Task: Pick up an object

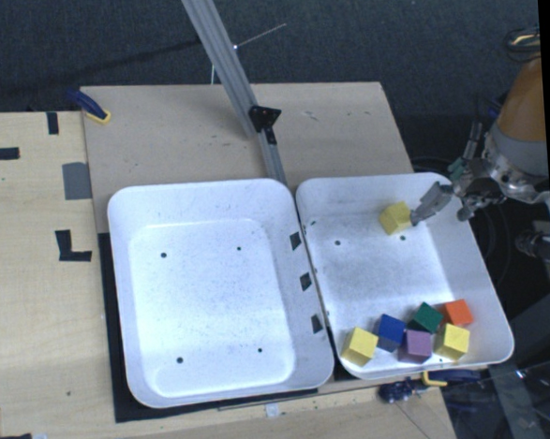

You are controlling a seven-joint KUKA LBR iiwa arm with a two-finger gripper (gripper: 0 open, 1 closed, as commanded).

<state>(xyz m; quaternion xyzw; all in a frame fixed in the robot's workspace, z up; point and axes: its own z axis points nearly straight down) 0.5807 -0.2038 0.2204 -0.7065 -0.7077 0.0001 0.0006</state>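
We see two shallow white plastic bins side by side on a pale wooden bench (pixel 193 126); the left bin (pixel 128 271) holds nothing we can make out, while the right bin (pixel 467 275) holds all the small blocks. A yellow cube (pixel 395 218) sits alone near the far end of the right bin, well apart from the rest. At the near edge a cluster lies close together: a second yellow cube (pixel 361 345), a blue cube (pixel 391 331), a purple cube (pixel 418 345), a green cube (pixel 427 318), an orange cube (pixel 458 313) and a third yellow cube (pixel 454 341). The grey arm with its orange band (pixel 530 102) comes in from the right, and its two-finger gripper (pixel 443 202) hangs over the right bin's far right side, one finger (pixel 429 203) reaching just beside the lone yellow cube. We cannot tell whether the jaws are parted or closed, nor whether the finger touches the cube. A slanted grey metal rail (pixel 231 62) crosses the bench behind the bins.
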